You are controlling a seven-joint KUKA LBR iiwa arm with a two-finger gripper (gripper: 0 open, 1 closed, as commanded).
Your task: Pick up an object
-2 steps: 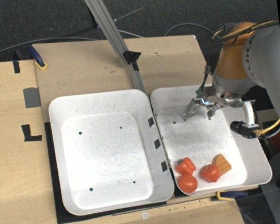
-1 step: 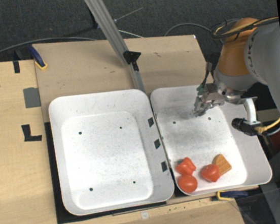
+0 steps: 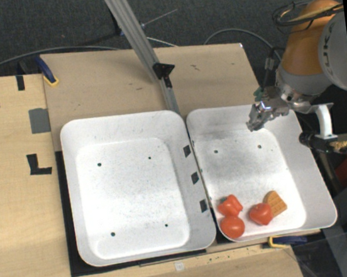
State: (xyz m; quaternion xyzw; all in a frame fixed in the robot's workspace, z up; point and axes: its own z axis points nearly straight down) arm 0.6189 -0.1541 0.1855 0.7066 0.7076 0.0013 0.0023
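Observation:
Three red tomato-like pieces lie at the near end of the right bin (image 3: 304, 168): one (image 3: 230, 206), a rounder one (image 3: 232, 226) by the front rim, and a third (image 3: 260, 214) further right. An orange waffle-like piece (image 3: 274, 202) leans against the third one. My gripper (image 3: 256, 119) hangs over the far right corner of the right bin, well away from these objects. Nothing shows beneath it or in it.
The left bin (image 3: 129, 185) sits beside the right one, joined by black clips (image 3: 195, 177). A slanted grey metal bar (image 3: 142, 44) crosses the bench behind the bins. Cables run along the dark floor at the back.

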